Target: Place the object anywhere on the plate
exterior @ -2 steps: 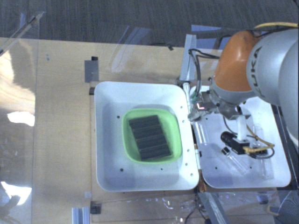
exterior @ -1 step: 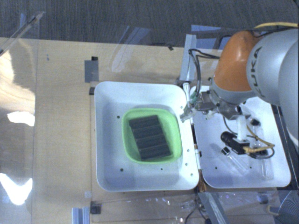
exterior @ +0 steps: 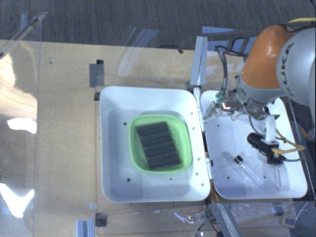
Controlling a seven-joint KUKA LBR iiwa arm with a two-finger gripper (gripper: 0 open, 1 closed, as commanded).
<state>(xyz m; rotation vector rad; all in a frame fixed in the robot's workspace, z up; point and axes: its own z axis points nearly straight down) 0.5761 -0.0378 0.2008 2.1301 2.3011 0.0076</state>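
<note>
the dark grey ridged rectangular block (exterior: 158,145) lies flat on the square light green plate (exterior: 183,132), inside the left white bin (exterior: 111,132). the tool (exterior: 223,105) hangs over the right white bin (exterior: 296,181), well apart from the plate; its state i cannot tell.

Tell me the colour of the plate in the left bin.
Light green. The plate shows best in the camera view, with a dark ribbed block lying on it.

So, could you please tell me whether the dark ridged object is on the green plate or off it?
On it: the dark ridged object lies flat within the green plate's rim, in the left bin.
</note>
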